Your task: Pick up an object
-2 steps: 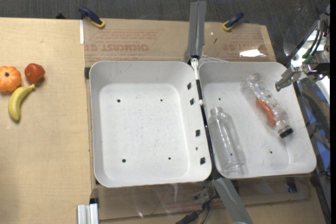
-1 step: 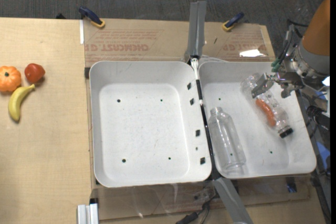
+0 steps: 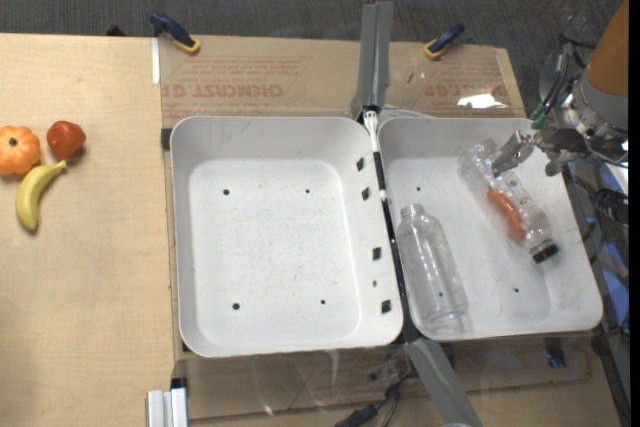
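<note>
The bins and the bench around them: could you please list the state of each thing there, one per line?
Clear bottle: lying flat in the right bin.
Orange-filled bottle: lying flat, black cap on.
Left bin: holds nothing.
Gripper: above the right bin's far side.
Banana, tomato, orange: on the bench.

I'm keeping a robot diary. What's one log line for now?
gripper: over right bin | holding: nothing seen | bottles: clear, orange-filled

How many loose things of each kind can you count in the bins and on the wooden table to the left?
Clear plastic bottles: 2 (plain bottle, bottle with orange inside)
Bananas: 1 (banana)
Red fruits: 1 (red fruit)
Orange fruits: 1 (orange fruit)
Total: 5
</note>
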